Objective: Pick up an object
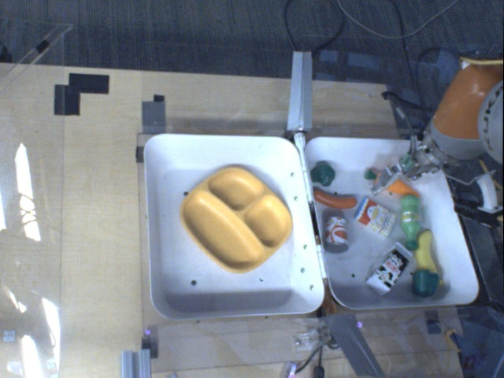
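Note:
The right bin [465, 290] holds several small objects. Among them are a dark green round piece [323, 172], a red sausage [335, 200], a small can [337, 232] and a white-and-orange carton [376, 216]. There are also a green bottle [409, 215], a yellow piece with a green end [425, 252], a black-and-white carton [390, 270] and an orange piece [403, 187]. My gripper [394, 176] reaches in from the right at the bin's far side. It sits low, just above the orange piece and partly covering it. Nothing is visibly held.
The left bin [165, 290] holds a yellow divided plate [236, 217]. A metal post [299, 93] stands behind the seam between the bins. Black cables [315, 22] lie on the floor beyond the bench. The arm's orange band [465, 101] is at the right edge.

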`<action>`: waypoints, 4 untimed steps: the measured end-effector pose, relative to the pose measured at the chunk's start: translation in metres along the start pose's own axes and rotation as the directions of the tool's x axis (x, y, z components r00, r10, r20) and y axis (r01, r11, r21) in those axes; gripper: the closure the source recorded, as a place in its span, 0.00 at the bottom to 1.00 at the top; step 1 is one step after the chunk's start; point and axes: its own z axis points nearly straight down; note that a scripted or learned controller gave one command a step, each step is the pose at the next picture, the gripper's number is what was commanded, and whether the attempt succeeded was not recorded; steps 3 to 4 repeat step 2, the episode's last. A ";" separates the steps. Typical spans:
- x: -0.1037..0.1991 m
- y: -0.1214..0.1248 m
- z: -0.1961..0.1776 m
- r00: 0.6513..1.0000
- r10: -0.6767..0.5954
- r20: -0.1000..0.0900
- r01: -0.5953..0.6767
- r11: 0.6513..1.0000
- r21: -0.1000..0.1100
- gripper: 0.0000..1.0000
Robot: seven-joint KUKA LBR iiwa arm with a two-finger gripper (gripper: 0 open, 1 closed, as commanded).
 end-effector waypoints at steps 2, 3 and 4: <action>0.047 0.042 -0.114 0.990 -0.142 0.001 0.142 0.990 -0.002 1.00; 0.047 0.042 -0.114 0.990 -0.142 0.001 0.142 0.990 -0.002 1.00; 0.047 0.042 -0.114 0.990 -0.142 0.001 0.142 0.990 -0.002 1.00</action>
